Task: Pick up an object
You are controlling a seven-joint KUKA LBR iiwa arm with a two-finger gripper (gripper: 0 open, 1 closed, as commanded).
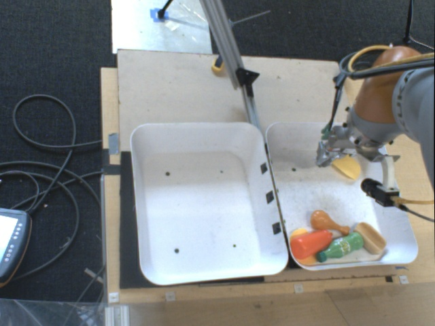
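Robotics lab, test cell set-up.

Plain board counter (183,87) bearing two shallow white bins (204,202), with an industrial arm (397,94) in grey and orange reaching in. Dark carpet floor strewn with loose black cables (41,141), a teach pendant (12,240) lying at the left edge, a metal stand pole (228,39) slanting over the boards, blue tape (158,14) marking a floor panel.

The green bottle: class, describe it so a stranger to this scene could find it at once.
Start at the right bin of the two white bins. Look to its near right corner, where toys lie in a cluster. The green bottle lies on its side beside a red-orange carrot, and it is the one green thing there.
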